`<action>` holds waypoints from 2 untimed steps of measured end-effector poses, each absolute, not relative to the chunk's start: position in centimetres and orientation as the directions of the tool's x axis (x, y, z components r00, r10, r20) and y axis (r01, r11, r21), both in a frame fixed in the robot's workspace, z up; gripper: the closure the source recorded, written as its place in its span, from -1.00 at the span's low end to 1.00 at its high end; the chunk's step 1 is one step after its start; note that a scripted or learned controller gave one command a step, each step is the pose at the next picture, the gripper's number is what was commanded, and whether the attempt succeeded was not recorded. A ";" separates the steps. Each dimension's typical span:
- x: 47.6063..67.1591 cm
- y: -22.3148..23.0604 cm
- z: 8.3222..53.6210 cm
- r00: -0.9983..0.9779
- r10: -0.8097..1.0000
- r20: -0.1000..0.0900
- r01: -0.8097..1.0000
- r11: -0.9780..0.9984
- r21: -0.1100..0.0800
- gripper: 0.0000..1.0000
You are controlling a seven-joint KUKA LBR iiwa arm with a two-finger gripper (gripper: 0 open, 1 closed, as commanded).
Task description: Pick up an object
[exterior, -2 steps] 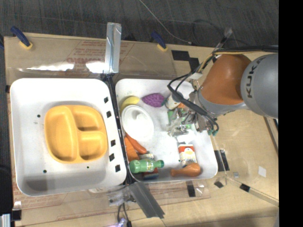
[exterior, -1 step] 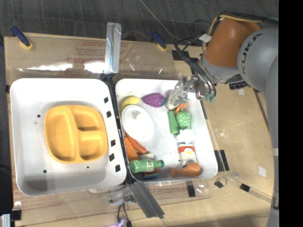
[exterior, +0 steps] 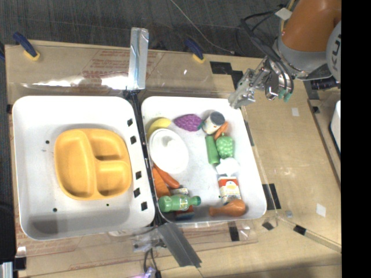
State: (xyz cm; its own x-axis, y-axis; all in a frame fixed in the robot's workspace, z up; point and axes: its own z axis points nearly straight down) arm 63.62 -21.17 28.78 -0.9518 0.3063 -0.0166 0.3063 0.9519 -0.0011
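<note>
Overhead, end effector (exterior: 242,92) — grip state unclear — above right bin's (exterior: 255,172) far corner; purple toy (exterior: 188,121), can (exterior: 214,120) nearby

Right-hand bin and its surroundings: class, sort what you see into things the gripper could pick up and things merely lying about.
For the job: gripper; green bottle; purple grapes; white plate; sauce bottle.

Lying about: yellow tray; left bin; blue clamp.

Arm (exterior: 310,22) cut off at top-right edge; dark item (exterior: 184,216) hidden under green bottle (exterior: 178,202)
</note>
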 end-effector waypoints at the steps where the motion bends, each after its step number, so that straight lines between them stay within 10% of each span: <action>1: 62.3 -13.3 14.8 -1.000 0.016 0.003 0.016 1.000 0.002 1.00; 2: 65.8 -15.8 26.5 -0.999 0.037 -0.013 0.038 0.999 -0.004 1.00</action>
